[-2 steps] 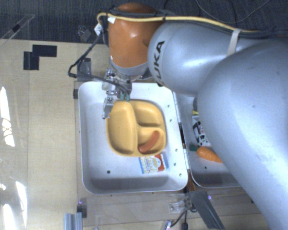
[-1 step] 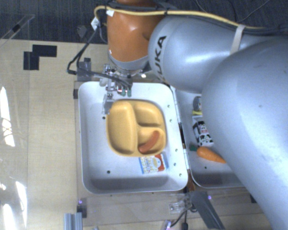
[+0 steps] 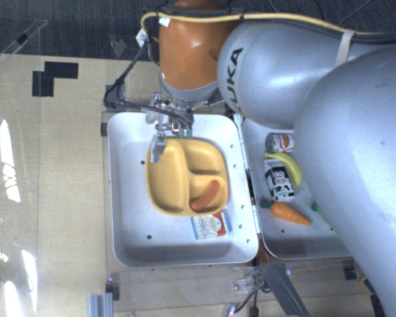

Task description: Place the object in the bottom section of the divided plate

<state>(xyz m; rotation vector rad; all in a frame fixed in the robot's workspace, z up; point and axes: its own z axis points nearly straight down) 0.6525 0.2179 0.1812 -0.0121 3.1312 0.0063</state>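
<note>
- Divided plate (image 3: 166, 183): yellow, rounded-square, sitting in the left white bin (image 3: 129, 236) toward its upper middle. One long section on the view's left, two smaller ones on the right.
- Task object, by my reading: the sausage (image 3: 206, 195), reddish-orange, lying at a slant in the lower-right section of the plate, one end up against the rim.
- Gripper (image 3: 159, 149): at the plate's upper-left edge, below the orange band of the arm (image 3: 191, 45). A grey finger hangs over the long section. Nothing visible between the fingers; how far the jaws are parted I cannot tell from this angle.
- Sausage and gripper are apart, across the plate from each other.
- Handling, as judgement: looks like a light toy food, smooth and likely a bit slippery, rounded so it may roll or squirt out under a pinch. Probably firm enough, not fragile.
- Best hold: across the short axis at mid-length, jaws square to its slant. The plate rim and divider crowd the ends.
- Also in the left bin: a small printed card (image 3: 209, 225) just below the plate.
- Right bin (image 3: 277, 246): banana (image 3: 287, 166), carrot (image 3: 290, 213), a can (image 3: 279, 142), a small carton (image 3: 278, 182).
</note>
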